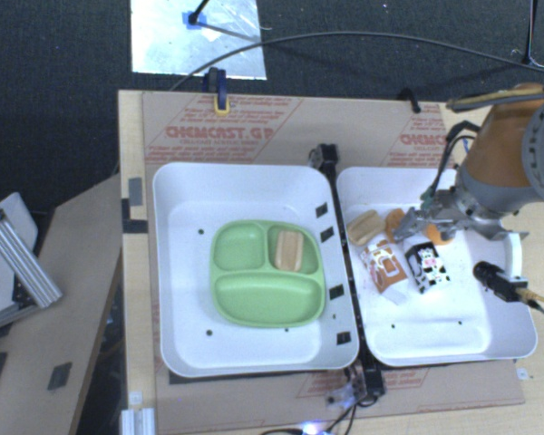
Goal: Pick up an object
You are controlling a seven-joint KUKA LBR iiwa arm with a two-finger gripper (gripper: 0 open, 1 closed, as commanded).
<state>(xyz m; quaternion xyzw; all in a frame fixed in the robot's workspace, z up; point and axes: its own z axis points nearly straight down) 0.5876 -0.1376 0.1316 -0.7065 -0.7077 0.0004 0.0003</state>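
The hand [423,222] sits low in the right bin [462,338] among the bread roll [364,226], packet [385,266] and small carton [427,267]; its grip I cannot tell; nothing looks lifted, so the pick remains.

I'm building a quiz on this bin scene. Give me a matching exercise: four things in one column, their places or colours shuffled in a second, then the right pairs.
1. plate
2. tan block
3. black-and-white item
4. gripper

a. right bin, near the middle
b. plate's upper right compartment
c. green, in the left bin
d. over the right bin's upper part

Pairs: 1-c, 2-b, 3-a, 4-d
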